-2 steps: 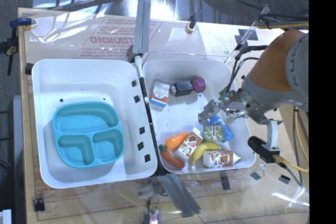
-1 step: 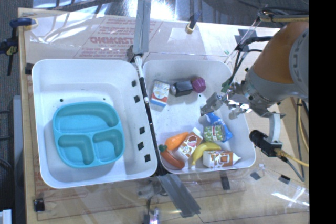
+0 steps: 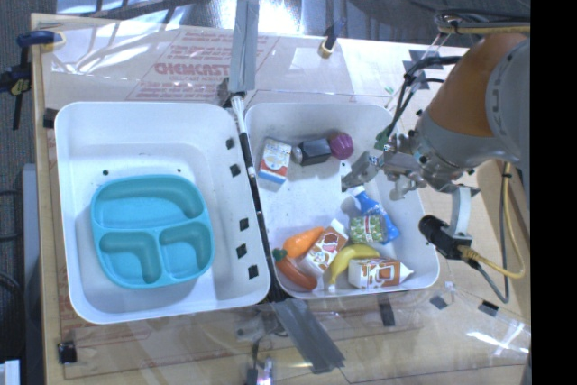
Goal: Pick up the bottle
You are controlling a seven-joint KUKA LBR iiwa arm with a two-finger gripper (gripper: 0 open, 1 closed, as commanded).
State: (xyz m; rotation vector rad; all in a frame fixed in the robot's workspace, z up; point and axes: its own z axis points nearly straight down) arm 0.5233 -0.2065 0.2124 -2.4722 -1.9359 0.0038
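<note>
Right bin (image 3: 270, 117): bottle (image 3: 323, 148) lying crosswise, magenta cap rightward; hand (image 3: 374, 169) state unclear.

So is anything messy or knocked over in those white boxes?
A bit messy. In the right bin, the toy food sits jumbled at the near end: a banana, a carrot and a small carton lying on its side. The blue tray in the left bin lies flat and tidy.

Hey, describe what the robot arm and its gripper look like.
The arm is bulky and rounded, grey with a broad orange band above the wrist. The gripper is dull metal-grey with small dark fittings. Thin dark cables run along the wrist, and a black connector with a yellow cable hangs below.
</note>
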